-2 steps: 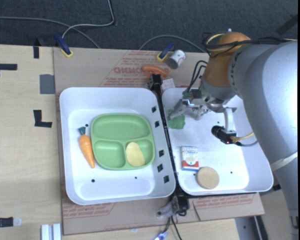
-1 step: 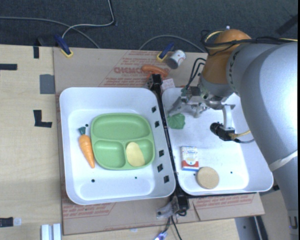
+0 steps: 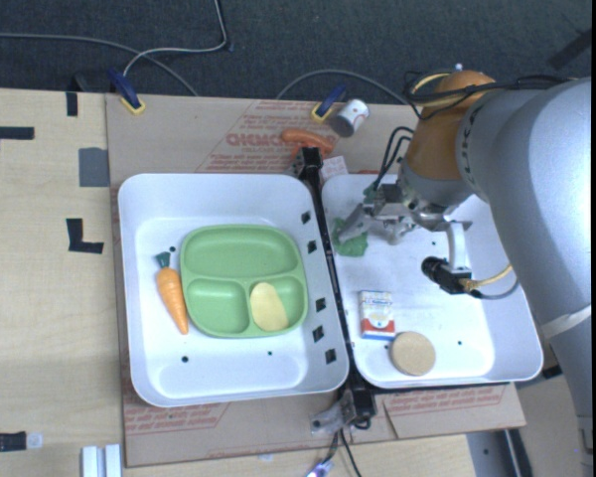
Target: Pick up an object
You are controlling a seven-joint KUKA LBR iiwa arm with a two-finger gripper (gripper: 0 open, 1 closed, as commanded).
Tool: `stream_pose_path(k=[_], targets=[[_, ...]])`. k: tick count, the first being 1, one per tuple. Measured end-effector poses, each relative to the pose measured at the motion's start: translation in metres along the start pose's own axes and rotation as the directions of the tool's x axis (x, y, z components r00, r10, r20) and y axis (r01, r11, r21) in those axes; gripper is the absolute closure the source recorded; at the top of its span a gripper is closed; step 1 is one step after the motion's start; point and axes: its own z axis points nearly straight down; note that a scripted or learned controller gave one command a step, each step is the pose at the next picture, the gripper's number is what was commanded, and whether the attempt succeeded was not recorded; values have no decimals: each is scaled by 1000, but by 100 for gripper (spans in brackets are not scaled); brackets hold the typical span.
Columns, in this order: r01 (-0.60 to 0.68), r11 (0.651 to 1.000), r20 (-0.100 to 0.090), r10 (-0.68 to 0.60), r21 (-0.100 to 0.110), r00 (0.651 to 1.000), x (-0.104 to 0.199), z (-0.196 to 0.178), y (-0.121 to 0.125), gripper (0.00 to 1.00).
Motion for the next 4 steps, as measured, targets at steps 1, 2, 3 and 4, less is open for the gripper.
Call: stream_pose_path(k=[1, 2, 3, 4], targets=[[1, 1000, -1, -1, 0, 1000, -1, 1, 26, 0], [-1, 1000, -1, 1, 3, 1000, 0, -1, 25, 0], [0, 1000, 0, 0, 0, 1000, -3, 0, 9, 0], [-1, 1000, 1, 1, -1, 1000, 1, 0, 4, 0]])
